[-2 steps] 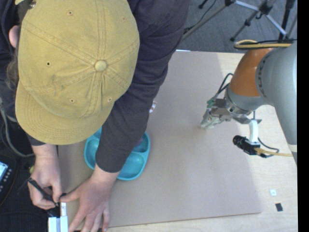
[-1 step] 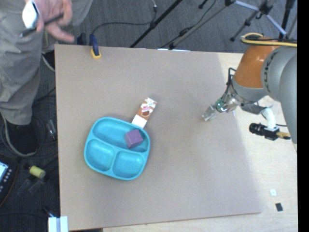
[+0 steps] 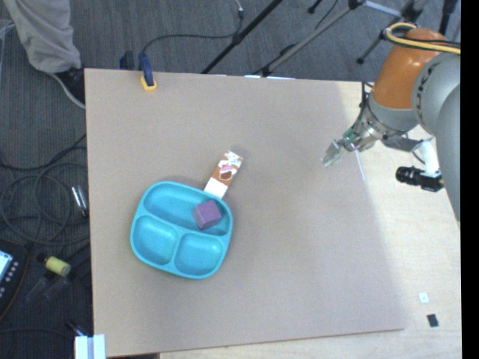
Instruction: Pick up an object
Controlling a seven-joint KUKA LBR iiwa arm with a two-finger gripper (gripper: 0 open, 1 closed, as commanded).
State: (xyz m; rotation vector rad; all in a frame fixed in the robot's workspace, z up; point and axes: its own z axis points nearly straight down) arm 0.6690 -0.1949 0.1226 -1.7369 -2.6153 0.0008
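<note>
A blue divided plate lies on the tan board at the lower left. A purple cube sits in its upper right compartment. A small printed packet lies against the plate's upper right rim, slanting up to the right. My gripper hangs at the right side of the board, far from the plate, pointing down and left. Its thin fingers stand slightly apart with nothing between them.
The tan board covers most of the bench. A blue and yellow clamp grips its far left edge. Cables and tripod legs lie on the floor beyond the board. A person's leg stands at the upper left.
</note>
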